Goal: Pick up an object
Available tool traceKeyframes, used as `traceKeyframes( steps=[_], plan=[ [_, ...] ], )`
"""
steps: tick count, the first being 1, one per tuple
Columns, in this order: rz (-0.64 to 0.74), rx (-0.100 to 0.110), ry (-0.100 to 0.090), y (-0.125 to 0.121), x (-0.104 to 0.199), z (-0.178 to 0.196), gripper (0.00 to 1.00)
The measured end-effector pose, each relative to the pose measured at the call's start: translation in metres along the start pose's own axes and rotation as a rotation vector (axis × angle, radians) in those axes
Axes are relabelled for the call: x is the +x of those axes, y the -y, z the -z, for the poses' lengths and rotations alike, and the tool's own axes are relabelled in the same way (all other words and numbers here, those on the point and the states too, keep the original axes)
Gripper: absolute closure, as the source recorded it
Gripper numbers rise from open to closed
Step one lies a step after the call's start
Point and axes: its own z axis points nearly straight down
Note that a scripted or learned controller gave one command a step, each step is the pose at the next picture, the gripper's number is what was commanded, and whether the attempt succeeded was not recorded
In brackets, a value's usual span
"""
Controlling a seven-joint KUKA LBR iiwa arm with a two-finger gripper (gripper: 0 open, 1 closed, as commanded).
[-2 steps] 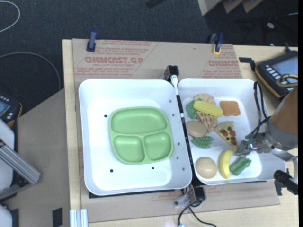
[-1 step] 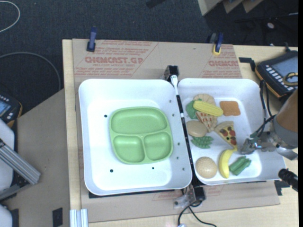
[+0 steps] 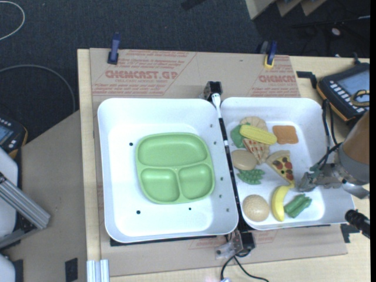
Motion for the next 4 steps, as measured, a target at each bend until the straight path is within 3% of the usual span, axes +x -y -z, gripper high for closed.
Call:
traceKeyframes(
  steps=[1, 4],
  plan=[
    [0.002, 0.001, -0.002, -0.0003, -0.0123, 0.0000, 1.00],
    [0.001, 0.000, -0.002, -0.0003, -0.0118, -0.0001, 1.00]
  ],
)
